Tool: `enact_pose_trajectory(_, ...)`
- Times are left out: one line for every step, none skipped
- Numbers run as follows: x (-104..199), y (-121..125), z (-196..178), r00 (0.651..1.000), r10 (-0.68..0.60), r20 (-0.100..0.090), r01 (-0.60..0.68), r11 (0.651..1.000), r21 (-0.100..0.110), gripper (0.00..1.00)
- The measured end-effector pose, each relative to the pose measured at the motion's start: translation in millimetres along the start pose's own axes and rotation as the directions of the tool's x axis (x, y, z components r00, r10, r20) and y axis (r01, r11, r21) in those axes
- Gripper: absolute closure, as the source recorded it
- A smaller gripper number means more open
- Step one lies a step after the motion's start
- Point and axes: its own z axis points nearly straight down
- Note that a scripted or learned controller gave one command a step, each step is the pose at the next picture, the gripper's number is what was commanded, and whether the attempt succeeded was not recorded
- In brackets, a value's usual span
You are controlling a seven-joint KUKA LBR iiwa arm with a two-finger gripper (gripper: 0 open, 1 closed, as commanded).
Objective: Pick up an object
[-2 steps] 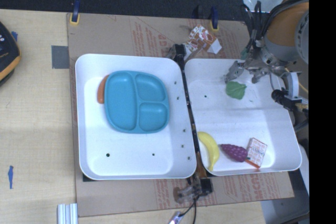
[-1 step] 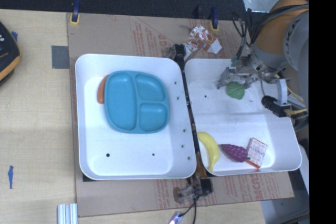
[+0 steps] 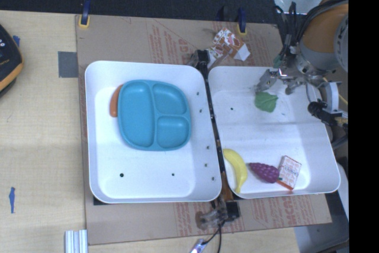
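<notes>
My gripper (image 3: 278, 82) hangs over the far part of the right bin (image 3: 308, 133), its two fingers spread apart and open with nothing between them. A small green leafy piece (image 3: 266, 102) lies on the bin floor just below the left finger (image 3: 264, 81), close to it; whether they touch is unclear. Along the right bin's near side lie a yellow banana (image 3: 235, 167), a purple bunch of grapes (image 3: 263, 172) and a small red and white box (image 3: 289, 172).
The left bin (image 3: 148, 183) holds a blue divided plate (image 3: 155, 114) with an orange item (image 3: 113, 102) poking out from its left edge. A crumpled wrapper (image 3: 226, 43) lies on the cardboard behind the bins. The arm's grey and orange body (image 3: 324, 32) stands at the right.
</notes>
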Motion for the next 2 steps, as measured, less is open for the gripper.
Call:
enact_pose_trajectory(24.2, -10.1, 27.5, 1.0, -0.003, 0.0, 0.003, 1.0, 0.003, 0.0)
enact_pose_trajectory(-20.7, -0.4, 14.9, 1.0, 0.001, 0.0, -0.001, 1.0, 0.001, 0.0)
